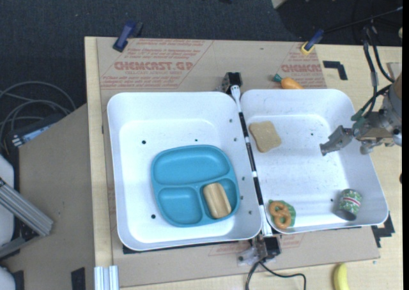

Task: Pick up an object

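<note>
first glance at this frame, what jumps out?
The bright blue three-compartment plastic tray in the left white bin, with a tan bread-roll-shaped piece lying in its lower right compartment. In the right white bin: a flat beige bread-slice shape near the divider, an orange pretzel-like item with green in the near left corner, a green-and-white roundish object near right. The grey gripper hangs over that bin's right side, holding nothing visible.
</note>
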Motion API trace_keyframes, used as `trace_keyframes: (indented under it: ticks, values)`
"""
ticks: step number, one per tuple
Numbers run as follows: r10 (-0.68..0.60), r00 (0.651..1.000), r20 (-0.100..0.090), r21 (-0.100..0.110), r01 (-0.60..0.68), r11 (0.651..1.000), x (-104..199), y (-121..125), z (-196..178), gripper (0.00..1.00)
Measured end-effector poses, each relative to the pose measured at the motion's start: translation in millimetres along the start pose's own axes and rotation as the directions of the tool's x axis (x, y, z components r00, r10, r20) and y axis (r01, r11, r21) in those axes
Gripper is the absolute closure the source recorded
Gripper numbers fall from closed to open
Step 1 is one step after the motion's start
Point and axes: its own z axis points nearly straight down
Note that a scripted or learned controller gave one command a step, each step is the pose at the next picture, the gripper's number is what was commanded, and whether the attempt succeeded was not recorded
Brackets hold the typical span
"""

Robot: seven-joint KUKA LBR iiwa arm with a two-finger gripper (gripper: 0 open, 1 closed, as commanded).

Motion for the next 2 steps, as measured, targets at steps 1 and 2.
trace_keyframes:
  ticks: [1,2]
  values:
    - [-0.001,1.0,-0.001,0.002,0.001,1.0,56,65,83,0.0]
    - [0.002,1.0,0.003,0.001,-0.002,1.0,-62,107,148,0.0]
